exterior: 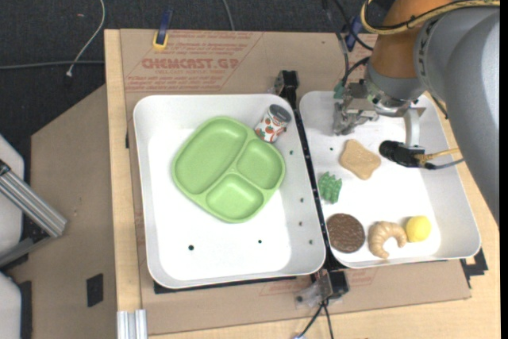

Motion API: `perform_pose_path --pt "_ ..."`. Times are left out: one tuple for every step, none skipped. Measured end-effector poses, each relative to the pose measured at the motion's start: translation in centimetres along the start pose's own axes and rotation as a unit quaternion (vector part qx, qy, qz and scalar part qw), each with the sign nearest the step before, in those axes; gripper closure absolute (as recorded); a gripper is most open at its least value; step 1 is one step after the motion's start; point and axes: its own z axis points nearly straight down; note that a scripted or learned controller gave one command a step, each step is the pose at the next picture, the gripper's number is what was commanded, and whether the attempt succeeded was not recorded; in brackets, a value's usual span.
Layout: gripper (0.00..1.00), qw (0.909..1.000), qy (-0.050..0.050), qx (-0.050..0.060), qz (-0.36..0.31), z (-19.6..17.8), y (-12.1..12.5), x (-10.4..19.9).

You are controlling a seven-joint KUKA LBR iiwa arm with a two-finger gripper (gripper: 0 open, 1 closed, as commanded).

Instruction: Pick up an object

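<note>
Camera view from above takes in a bench topped with brown printed cardboard (198,52), and on it two shallow white bins side by side. The grey arm with its orange band (468,52) reaches in from the right edge and bends down over the far part of the right white bin (444,194). The left white bin (159,234) carries a light green plastic plate with three compartments (228,167), which lies flat near the bin's middle, a little toward its far edge. The two-finger gripper (348,119) hangs over the far left corner of the right bin, pointing down at the bin floor; whether it is wide or narrow cannot be told from this slant, and nothing can be seen gripped in it. A tan slice of bread (359,160) lies just on the near side of the gripper, apart from it, toward the left wall of the right bin. Along that bin's near edge sit a dark brown round patty (346,232) at the near left corner, a pale curved croissant (386,236) just beside it, and a small yellow lemon (418,229) touching or nearly touching the croissant. A small red and white can (272,123) lies tilted in the far right corner of the left bin, just off the plate's rim. A small green leafy piece (329,187) rests against the right bin's left wall, between the bread and the patty.
</note>
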Motion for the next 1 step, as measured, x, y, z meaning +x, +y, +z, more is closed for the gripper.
perform_pose_path --pt "1.00 1.0000 -0.001 -0.004 0.001 -5.53 0.21 -1.00"
